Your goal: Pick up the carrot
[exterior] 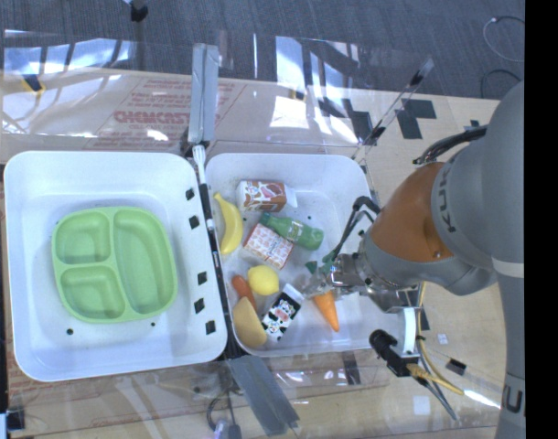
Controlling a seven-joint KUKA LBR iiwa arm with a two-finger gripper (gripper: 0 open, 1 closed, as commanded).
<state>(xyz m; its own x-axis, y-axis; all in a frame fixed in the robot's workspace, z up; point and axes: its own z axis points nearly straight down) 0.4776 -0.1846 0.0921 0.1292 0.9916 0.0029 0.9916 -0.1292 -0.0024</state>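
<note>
Carrot (327, 310) in the right bin (348, 174), near-right part of the floor, orange, tapered end pointing toward the near edge. Gripper (331, 277) directly over its thick end, arm (444, 218) reaching in from the right. Whether the fingers are spread or closed on it, I cannot tell. Left of the carrot: cow-print carton (280, 316), lemon (262, 280), banana (228, 224), green bottle (293, 230). Left bin (23, 190) holds a green divided plate (114, 263).
</note>
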